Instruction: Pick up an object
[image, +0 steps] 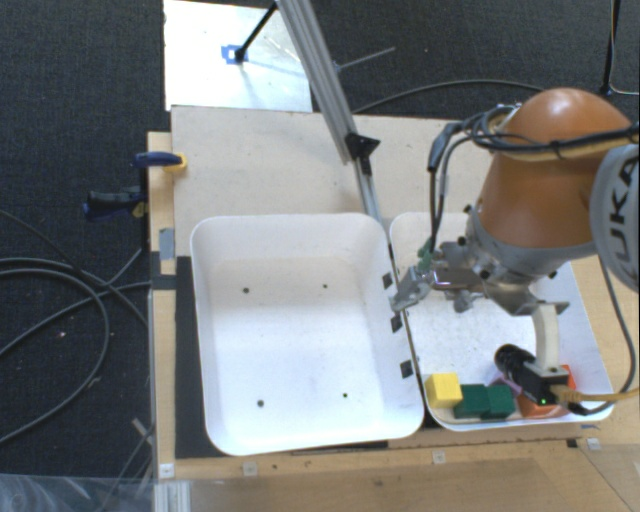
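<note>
View from above of a pale wooden bench (260, 160) carrying two shallow white plastic bins side by side. A grey robot arm with a rounded orange band (560, 170) reaches in from the right and hangs over the right-hand bin (455, 335). Its metal end effector (418, 288) sits low beside that bin's left rim, close to where the two bins meet. The arm's bulk covers much of it, so it cannot be told whether it is open or closed, or whether it grips anything.

The objects to pick lie along the near edge of the right-hand bin, apart from the end effector. A small yellow cube (443, 388) sits nearest the corner. A dark green block (486, 401) lies just beside it, on its right. Further right, a small orange-red piece (563, 377) is partly hidden by the arm.

The larger left-hand bin (290, 240) shows four small dark dots on its floor. A slanted silver metal pole (325, 80) crosses the top of the bench. A blue and yellow clamp (160, 160) grips the bench's left edge. Black cables (60, 300) trail over the dark floor on the left.
</note>
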